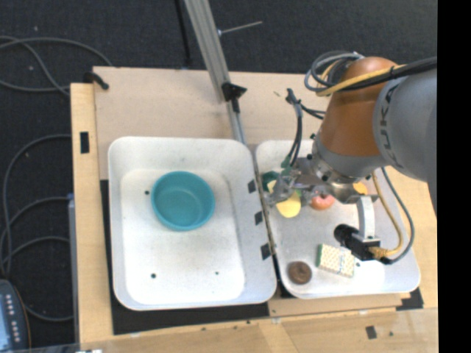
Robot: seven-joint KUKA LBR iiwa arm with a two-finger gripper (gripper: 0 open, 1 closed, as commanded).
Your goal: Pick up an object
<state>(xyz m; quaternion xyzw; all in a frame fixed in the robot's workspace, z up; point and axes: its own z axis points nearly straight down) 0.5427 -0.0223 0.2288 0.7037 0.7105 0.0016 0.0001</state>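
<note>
My gripper (289,191) hangs low over the upper left part of the right bin (397,274), under the orange wrist band. A yellow rounded object (290,209) lies right below it, touching or nearly touching the gripper tip. An orange-red rounded object (321,203) sits just to the yellow one's right, partly under the wrist. A green object (268,179) peeks out at the bin's left wall beside the gripper. Nearer the front lie a brown disc (299,272) and a pale checkered block (335,259).
The left bin (132,271) holds a teal bowl (183,200) in its upper middle. A grey metal post (210,43) rises behind the bins at a slant. The divider between the bins runs close to the gripper's left side.
</note>
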